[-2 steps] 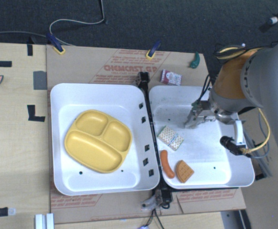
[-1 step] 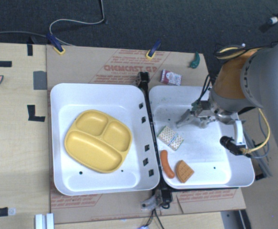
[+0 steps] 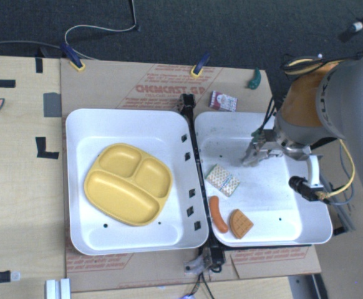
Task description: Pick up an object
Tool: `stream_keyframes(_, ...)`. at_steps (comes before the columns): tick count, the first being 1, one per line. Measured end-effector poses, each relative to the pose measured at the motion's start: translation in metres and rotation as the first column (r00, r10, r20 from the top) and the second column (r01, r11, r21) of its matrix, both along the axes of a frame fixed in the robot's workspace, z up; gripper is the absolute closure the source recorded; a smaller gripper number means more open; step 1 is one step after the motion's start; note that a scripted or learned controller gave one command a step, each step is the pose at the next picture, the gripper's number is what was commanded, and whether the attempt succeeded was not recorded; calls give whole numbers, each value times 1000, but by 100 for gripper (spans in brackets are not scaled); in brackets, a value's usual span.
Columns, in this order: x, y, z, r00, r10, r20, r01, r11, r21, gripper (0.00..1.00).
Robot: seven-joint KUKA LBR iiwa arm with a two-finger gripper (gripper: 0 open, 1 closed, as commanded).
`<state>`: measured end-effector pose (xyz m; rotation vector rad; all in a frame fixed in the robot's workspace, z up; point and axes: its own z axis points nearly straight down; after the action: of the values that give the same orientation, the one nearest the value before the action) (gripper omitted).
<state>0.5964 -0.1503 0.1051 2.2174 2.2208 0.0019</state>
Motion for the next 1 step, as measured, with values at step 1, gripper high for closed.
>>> stream_keyframes(1, 0, 0, 0, 1000, 0, 0, 0, 1000, 0, 0)
